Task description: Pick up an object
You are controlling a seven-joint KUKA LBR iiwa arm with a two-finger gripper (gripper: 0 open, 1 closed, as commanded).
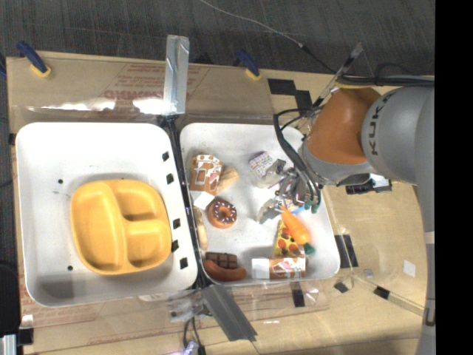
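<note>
Presently I log the arm reaching in from the right, its orange band above the wrist, with the gripper lowered into the right bin among the toys; from my screen I cannot tell how its claw stands, nor whether it has hold of anything; it sits just above the orange carrot toy. Right bin, counted: one doughnut; one gingerbread-house toy; one small wrapped packet; one chocolate bar piece touching one sausage; one small box against the near wall. Left bin: one yellow divided tray. Both white bins rest side by side on a cardboard-covered bench; dark carpet lies beyond; two blue clamps hold the far edge.
</note>
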